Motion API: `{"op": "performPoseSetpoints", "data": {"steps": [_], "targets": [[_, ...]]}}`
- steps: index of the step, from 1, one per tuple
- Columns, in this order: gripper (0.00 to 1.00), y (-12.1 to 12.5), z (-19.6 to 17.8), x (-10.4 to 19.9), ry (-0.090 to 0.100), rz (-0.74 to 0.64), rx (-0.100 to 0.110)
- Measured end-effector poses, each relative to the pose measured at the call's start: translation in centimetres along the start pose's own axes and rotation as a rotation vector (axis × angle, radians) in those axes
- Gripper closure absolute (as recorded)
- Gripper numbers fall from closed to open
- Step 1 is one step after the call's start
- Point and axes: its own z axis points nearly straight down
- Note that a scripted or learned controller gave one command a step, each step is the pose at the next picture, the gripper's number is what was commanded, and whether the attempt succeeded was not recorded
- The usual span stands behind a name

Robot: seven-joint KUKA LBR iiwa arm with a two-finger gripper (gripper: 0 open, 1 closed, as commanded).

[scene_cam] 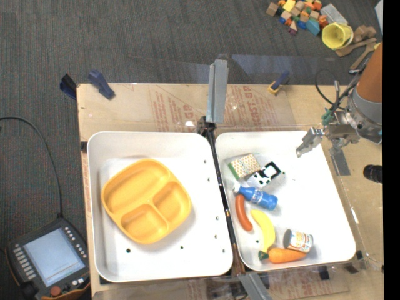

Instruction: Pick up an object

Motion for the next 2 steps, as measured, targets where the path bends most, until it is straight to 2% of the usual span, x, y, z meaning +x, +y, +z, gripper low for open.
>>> {"op": "performPoseSetpoints", "data": {"steps": [1, 2], "targets": [[0.0, 0.7, 12.9, 3.3, -0.005, -0.031, -0.019], [0.0, -0.7, 13.9, 5.7, -0.015, -0.238, -0.037]]}}
